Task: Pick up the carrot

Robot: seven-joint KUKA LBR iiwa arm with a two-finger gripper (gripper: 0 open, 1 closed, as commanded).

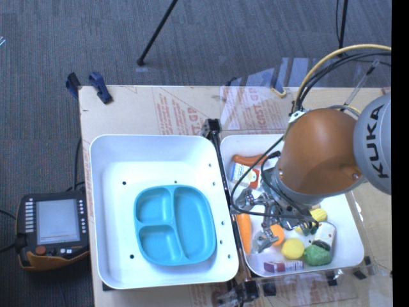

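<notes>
Carrot [244,230] lies lengthwise along the right bin's [355,235] left wall; pincer [267,236] beside it, grip state unclear.

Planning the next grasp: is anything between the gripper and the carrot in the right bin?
Nothing visible. The gripper hangs right beside the carrot, which lies along the right bin's left wall, its top uncovered.

Arm [323,155] covers most of right bin [355,235]; carrot [244,229] partly hidden behind gripper [265,235]; arm cut off at right edge.
</notes>
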